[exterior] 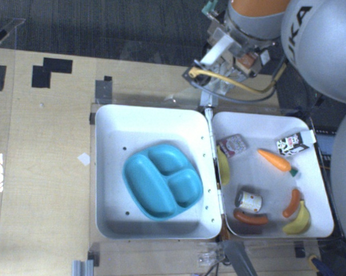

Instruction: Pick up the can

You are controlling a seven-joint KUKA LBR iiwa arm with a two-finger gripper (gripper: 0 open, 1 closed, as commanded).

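The can [249, 201] is small and silvery and lies on its side in the front part of the right bin [322, 187], touching a reddish sausage [251, 218] just in front of it. My gripper [221, 67] hangs high above the bench, behind the back edge where the two bins meet, far from the can and with nothing seen in it. A yellow cable loops under the wrist.
The right bin also holds a carrot [275, 161], a second sausage [293, 203], a banana [297, 221], another yellow fruit [223, 165] by the left wall, a pink packet [235, 145] and a black-and-white carton [292, 144]. A blue divided plate [162, 180] lies in the left bin [109, 160].
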